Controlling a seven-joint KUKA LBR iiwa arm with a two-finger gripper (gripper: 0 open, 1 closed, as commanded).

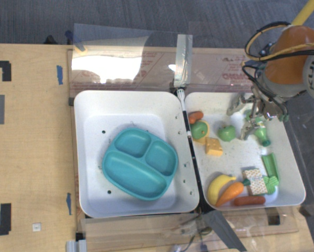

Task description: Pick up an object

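Nearest the camera, a red sausage [248, 200] lay below the carrot [231, 192]. Above the carrot, the gripper [250, 121] hung by a green ball [227, 133]; whether its claw was open, I cannot tell. A descent there risked nudging the ball aside.

Two bins sit side by side on the bench — the left bin [89, 109] holds a divided tray [140, 163], the right bin [293, 167] holds the food. Near the divider lie a sausage [195, 116], an apple [199, 129] and cheese [214, 146]; a banana [219, 186] and carrot [230, 192] lie at the front. The gripper [250, 118] hangs over the back of the right bin — just right of a lime [227, 133].
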